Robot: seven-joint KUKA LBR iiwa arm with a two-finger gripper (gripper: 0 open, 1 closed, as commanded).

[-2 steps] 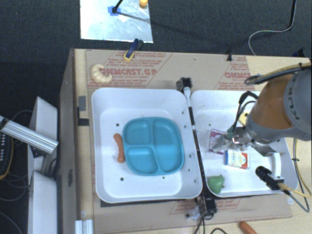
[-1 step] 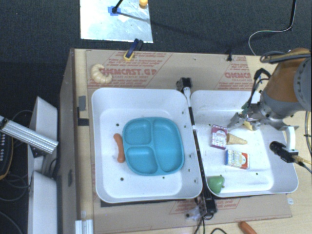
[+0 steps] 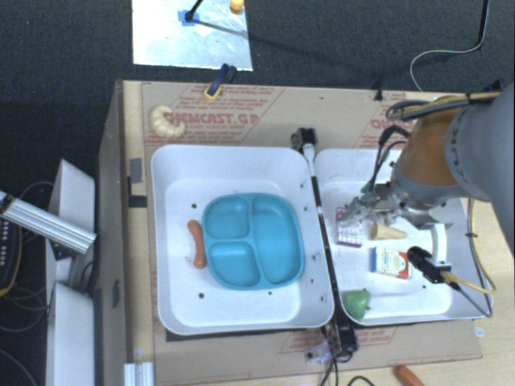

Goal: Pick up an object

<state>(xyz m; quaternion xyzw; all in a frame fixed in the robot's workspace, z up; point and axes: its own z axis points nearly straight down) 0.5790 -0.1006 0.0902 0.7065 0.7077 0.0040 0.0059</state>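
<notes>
Right bin (image 3: pixel 463 308): gripper (image 3: pixel 352 214) is lowered over small packet (image 3: pixel 349 233), finger state cannot be told; wedge (image 3: pixel 389 232), carton (image 3: pixel 391 261), green piece (image 3: pixel 356 301) are scattered nearby

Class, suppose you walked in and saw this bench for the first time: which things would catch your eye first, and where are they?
The blue tray in the middle of the left bin stands out first, with a sausage lying just off its left edge. Next comes the grey arm with its orange band, reaching from the right over the right bin, where small items lie, among them a green piece in the near-left corner.
</notes>
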